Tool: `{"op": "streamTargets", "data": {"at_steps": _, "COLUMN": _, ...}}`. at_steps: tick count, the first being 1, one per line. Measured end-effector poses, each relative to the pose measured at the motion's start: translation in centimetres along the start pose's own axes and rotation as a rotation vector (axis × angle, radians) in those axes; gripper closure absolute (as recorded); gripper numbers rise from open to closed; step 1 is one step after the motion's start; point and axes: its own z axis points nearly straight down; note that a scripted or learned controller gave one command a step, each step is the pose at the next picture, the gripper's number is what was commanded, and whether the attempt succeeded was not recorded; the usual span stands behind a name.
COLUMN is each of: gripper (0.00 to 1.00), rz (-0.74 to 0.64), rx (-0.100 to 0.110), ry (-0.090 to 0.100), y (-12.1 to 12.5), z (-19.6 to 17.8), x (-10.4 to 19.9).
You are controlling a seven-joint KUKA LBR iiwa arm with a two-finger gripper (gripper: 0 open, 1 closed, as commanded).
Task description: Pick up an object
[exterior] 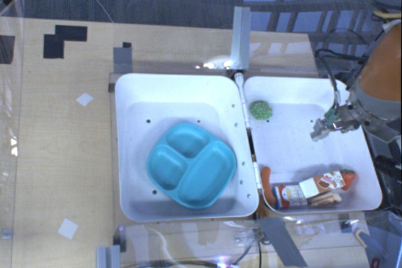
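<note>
Looking down from my station, I am seeing, nearest the camera, a flat printed packet [312,189] lying along the front wall of the right bin [295,90], with an orange carrot-like piece [347,179] touching its right end and a red sausage-like piece [266,177] standing just beside its left end. In the left bin [125,147], a blue divided plate [191,164] is sitting toward the front, tilted a little against the bin floor. Farther back, the pincer [321,127] is hanging over the right side of the right bin, well apart from the packet and pointing left; I cannot tell from here whether it is spread or clenched, and I am seeing nothing between it. Beyond that, a small green ball [260,110] is resting near the divider. Farthest, the wooden bench [63,135] is stretching away toward black markers [63,39].
</note>
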Motion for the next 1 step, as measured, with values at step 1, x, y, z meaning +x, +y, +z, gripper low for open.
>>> {"op": "streamTargets", "data": {"at_steps": 1, "gripper": 1.00, "rz": 0.049, "rx": 0.004, "ry": 0.002, "y": -4.33, "z": 9.37, "x": -1.60}}
